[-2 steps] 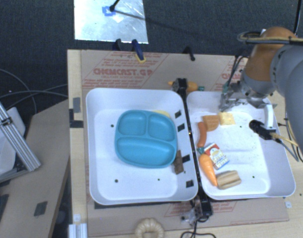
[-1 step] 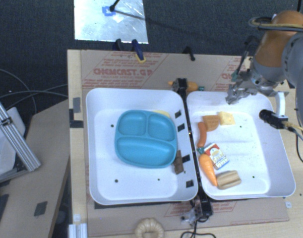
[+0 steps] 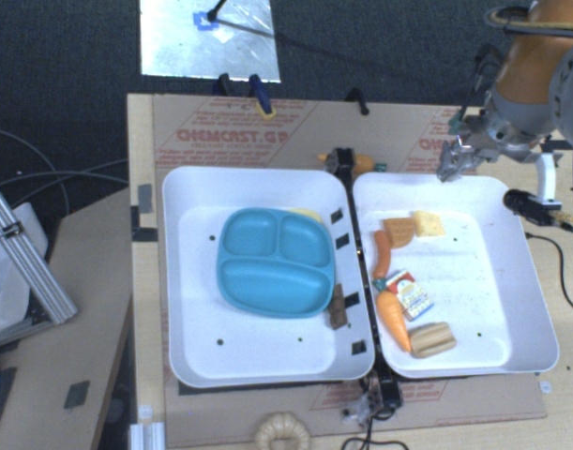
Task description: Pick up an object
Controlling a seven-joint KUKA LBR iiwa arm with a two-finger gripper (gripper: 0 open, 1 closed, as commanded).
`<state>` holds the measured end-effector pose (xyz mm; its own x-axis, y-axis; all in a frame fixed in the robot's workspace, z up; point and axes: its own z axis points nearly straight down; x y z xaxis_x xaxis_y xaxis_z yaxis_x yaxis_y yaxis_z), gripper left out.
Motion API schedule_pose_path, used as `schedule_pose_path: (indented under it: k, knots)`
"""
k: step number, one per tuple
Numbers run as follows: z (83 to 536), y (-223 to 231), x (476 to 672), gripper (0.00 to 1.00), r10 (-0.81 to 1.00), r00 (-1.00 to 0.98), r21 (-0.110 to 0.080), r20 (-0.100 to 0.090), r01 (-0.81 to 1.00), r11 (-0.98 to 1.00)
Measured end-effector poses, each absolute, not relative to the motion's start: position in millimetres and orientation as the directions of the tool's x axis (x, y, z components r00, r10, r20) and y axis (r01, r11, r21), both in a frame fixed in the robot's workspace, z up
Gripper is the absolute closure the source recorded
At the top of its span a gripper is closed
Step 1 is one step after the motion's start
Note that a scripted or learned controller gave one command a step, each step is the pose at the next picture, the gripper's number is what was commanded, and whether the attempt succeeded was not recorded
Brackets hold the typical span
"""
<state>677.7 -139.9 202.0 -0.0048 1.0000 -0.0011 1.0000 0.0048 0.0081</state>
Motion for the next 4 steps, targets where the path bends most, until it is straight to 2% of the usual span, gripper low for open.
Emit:
schedule_pose_path:
  k: [1, 2, 3, 4]
  knots:
    - [227, -140, 679.2, 1.0, 1.0, -0.006, 0.006, -0.001, 1.0, 0.006]
    - [217, -107, 636.5, 1.0, 1.0, -0.008, -0.001, 0.001, 1.0, 0.008]
    - [212, -68, 592.3, 1.0, 1.0, -0.008, -0.002, 0.002, 1.0, 0.008]
    - [226, -32, 563.0, 1.0, 1.0, -0.009, 0.0, 0.002, 1.0, 0.009]
